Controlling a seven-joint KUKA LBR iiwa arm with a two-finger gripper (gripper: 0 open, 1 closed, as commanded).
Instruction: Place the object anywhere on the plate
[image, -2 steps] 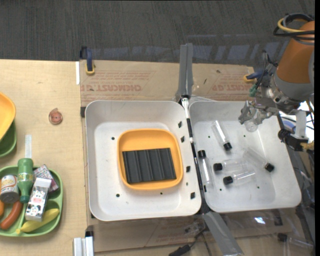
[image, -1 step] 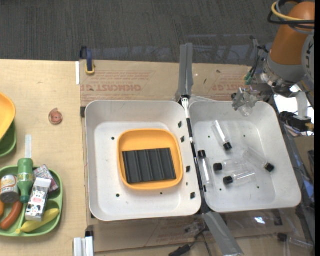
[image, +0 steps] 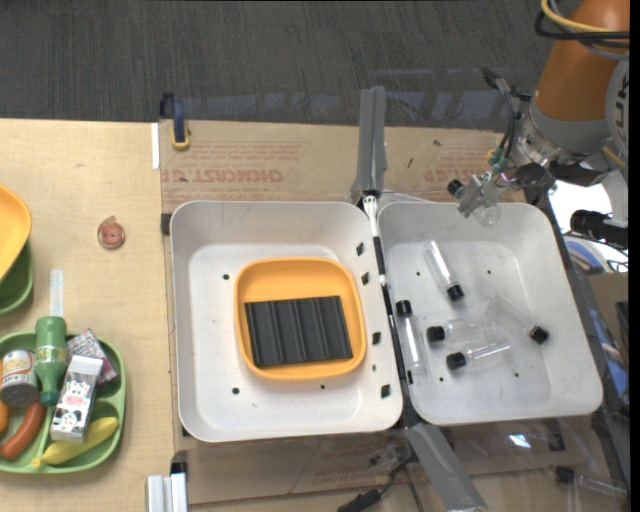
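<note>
An orange plate (image: 297, 278) with a dark ribbed insert lies in the middle of the left bin (image: 205, 300). Several clear tubes with black caps lie scattered in the right bin (image: 560, 380): one near the middle (image: 440, 268), one along the left wall (image: 407, 338), and others lower down, such as the tube (image: 482, 351). My gripper (image: 478, 200) hangs over the far rim of the right bin, above and behind the tubes, well to the right of the plate. I see nothing clearly held in it.
A metal divider post (image: 371, 140) rises between the bins at the back. On the wooden bench to the left stands a green tray of toy food (image: 60, 415). A yellow bowl (image: 12, 235) and a small pink disc (image: 111, 234) lie there too.
</note>
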